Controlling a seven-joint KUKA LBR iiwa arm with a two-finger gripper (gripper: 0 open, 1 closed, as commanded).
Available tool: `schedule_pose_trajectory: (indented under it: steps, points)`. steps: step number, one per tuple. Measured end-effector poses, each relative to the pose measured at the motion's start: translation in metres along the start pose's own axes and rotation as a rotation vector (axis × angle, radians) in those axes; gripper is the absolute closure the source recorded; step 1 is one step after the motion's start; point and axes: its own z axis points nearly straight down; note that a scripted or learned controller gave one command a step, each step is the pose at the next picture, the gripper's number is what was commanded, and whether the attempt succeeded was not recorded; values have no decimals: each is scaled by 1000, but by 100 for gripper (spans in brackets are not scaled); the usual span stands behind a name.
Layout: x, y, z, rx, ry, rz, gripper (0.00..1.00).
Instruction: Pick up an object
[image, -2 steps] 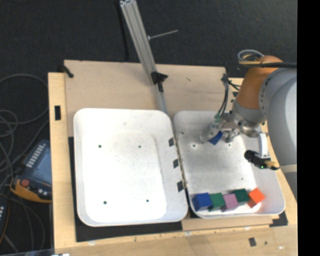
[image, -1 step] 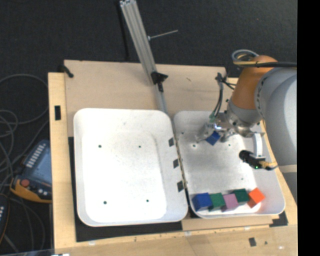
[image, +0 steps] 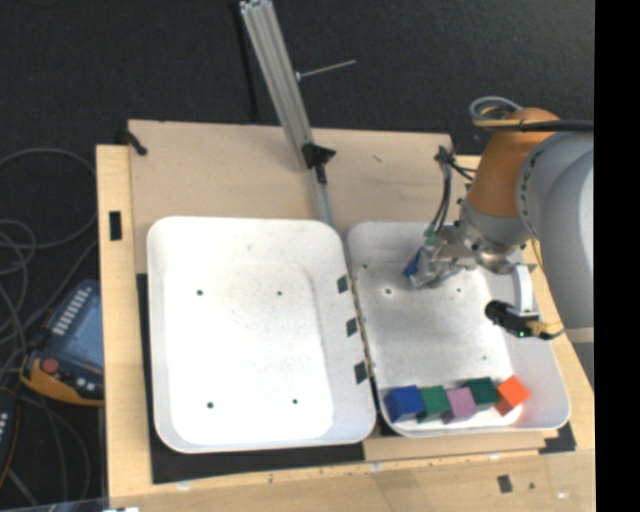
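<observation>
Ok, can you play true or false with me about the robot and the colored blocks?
1. The blocks sit in the right bin. True.
2. The blue block is beside the green block. True.
3. The orange block is in the middle of the row. False: it is at the row's right end.
4. The gripper is over the left bin. False: it is over the right bin's far part.
5. The purple block is far from the gripper. True.
</observation>
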Motion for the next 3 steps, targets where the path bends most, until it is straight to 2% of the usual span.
schedule_pose_trajectory:
  steps: [1,2,3]
  points:
    - [1,4,-2,-19,-2,-4,0]
    - [-1,0,-11,-1,-3,-8,100]
    - [0,4,-13,-18,-6,-11,0]
